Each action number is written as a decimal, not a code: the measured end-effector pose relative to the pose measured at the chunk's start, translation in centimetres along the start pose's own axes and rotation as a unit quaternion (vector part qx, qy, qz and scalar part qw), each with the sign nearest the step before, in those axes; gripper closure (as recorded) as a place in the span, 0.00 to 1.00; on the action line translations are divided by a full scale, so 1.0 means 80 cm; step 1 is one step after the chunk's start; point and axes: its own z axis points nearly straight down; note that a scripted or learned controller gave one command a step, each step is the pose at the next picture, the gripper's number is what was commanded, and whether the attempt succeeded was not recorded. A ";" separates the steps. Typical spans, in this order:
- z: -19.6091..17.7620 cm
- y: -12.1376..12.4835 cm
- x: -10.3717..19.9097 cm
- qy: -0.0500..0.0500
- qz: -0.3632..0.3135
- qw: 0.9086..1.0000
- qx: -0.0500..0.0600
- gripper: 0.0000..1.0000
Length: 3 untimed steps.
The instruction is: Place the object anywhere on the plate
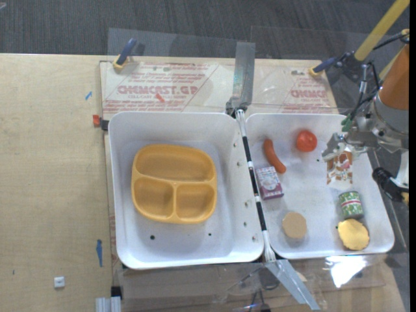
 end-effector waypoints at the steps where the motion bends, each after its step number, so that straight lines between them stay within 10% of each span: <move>1: -0.102 -0.004 0.100 0.000 0.010 1.000 0.000 1.00; 2: -0.057 0.052 0.175 0.000 -0.096 0.995 -0.001 1.00; 3: -0.094 0.044 0.263 0.000 -0.124 0.992 -0.002 1.00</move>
